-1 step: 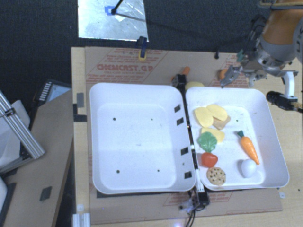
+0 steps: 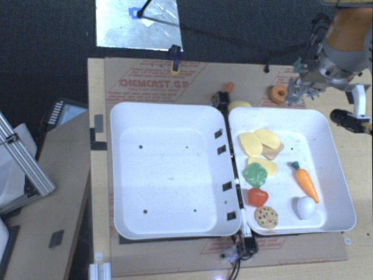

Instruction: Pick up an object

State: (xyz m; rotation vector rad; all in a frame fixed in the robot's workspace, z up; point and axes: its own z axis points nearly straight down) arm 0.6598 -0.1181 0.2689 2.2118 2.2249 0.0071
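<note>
The right bin point(image 2: 335, 156) holds several toy foods: pale yellow slices point(image 2: 252, 144), a green leafy piece point(image 2: 254, 174), a red tomato point(image 2: 257, 197), a cookie point(image 2: 266, 217), a carrot point(image 2: 306, 182) and a white egg point(image 2: 304, 207). My gripper point(image 2: 296, 93) hangs beyond the back rim of this bin, over the cardboard. An orange doughnut point(image 2: 277, 94) lies just to its left. Nothing shows in its grasp.
The left bin point(image 2: 169, 168) sits beside the right one, joined by black clips point(image 2: 224, 150). A yellow object point(image 2: 239, 105) rests behind the right bin's back left corner. A foil sheet point(image 2: 137, 16) lies at the far back. Grey rails point(image 2: 23, 162) stand at the left.
</note>
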